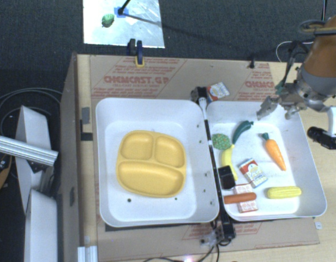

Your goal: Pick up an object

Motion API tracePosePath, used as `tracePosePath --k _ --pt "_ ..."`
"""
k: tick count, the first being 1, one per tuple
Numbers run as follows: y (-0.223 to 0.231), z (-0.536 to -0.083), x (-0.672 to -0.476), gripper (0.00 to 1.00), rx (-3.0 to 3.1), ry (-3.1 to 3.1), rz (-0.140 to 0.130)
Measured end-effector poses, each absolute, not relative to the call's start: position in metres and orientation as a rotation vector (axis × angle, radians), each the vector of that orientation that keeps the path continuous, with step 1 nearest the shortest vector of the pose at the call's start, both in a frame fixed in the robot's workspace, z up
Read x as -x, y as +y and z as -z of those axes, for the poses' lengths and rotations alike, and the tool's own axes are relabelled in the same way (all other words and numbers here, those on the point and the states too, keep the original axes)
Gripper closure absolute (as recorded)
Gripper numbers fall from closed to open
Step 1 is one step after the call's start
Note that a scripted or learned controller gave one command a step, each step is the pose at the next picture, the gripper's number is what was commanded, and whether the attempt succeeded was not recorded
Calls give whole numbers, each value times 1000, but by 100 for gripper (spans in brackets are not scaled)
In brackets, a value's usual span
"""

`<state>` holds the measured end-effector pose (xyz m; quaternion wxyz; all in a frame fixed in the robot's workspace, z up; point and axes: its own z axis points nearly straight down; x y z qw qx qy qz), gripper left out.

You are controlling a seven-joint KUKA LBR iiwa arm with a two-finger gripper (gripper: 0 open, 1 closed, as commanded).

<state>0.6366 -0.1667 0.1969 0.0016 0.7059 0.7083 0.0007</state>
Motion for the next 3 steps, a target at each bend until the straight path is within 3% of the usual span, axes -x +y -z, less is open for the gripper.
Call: tracePosePath --k 1,2,3 --pt "-169 -128 -632 0 -2220 2223 1" --pt "-144 -183 -608 0 -2216 2224 -4" --pt "-158 -176 -591 0 -2219 2222 0"
